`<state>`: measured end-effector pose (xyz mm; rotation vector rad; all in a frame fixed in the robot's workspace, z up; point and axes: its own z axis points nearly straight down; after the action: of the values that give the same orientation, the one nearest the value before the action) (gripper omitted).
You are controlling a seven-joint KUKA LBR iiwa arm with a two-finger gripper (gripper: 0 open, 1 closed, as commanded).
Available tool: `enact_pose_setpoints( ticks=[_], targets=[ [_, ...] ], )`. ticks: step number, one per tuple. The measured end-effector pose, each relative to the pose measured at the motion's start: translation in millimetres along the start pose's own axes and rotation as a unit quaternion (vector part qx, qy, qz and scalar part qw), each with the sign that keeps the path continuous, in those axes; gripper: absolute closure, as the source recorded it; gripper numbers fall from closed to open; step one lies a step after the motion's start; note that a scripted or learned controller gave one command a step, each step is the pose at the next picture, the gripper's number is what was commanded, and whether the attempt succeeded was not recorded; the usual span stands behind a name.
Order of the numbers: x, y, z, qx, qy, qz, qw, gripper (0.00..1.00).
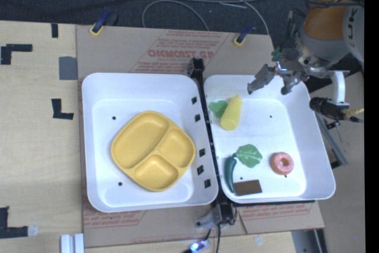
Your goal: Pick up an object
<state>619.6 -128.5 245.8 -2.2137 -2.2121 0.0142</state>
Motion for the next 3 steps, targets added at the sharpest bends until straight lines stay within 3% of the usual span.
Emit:
enact_pose_setpoints(
  ticks=[1,3],
  targets=[
    [0.5,1.9,-6.8,-0.006,-0.001,-0.002,1.0,0.0],
    [-7.7,-8.5,120.8,-0.003,-0.001,-0.001,1.0,0.0]
  ],
)
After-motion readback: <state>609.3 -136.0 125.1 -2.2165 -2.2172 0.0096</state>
